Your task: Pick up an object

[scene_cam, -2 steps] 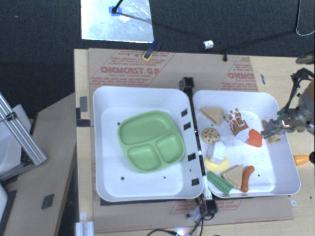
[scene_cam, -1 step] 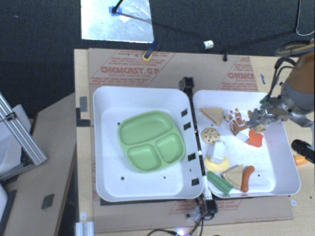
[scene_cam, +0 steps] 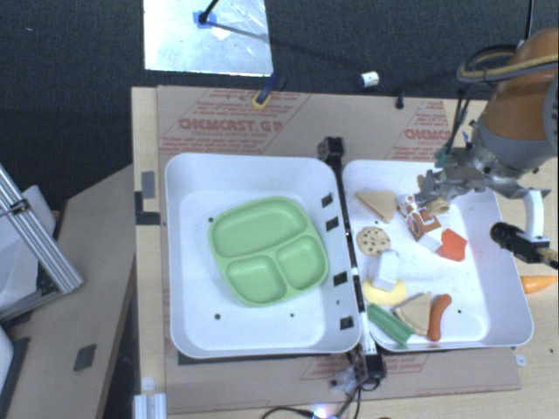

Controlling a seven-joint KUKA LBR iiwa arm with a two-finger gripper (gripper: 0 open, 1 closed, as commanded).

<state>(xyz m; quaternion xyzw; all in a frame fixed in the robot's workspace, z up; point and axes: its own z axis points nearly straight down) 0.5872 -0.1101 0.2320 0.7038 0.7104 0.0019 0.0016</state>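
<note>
You see two white bins side by side on the bench: the left bin [scene_cam: 188, 234] holds a green tray [scene_cam: 266, 250] with three compartments, lying near its middle. The right bin [scene_cam: 502, 312] holds the toy foods. At its upper left lies a bread wedge [scene_cam: 378, 204]; below that sits a cookie [scene_cam: 373, 240], then a white block [scene_cam: 386, 267] touching a banana [scene_cam: 384, 292]. Near the front edge you find a green stick [scene_cam: 389, 324], a toast slice [scene_cam: 416, 311] and a sausage [scene_cam: 438, 314] lying across it. A red piece [scene_cam: 452, 245] lies toward the right. The arm [scene_cam: 522, 116] reaches in from the right, and its gripper [scene_cam: 430, 194] hangs over the bin's upper part, just above a small brown-and-white carton [scene_cam: 423, 224]. Whether the jaws are spread or pressed together you cannot tell.
</note>
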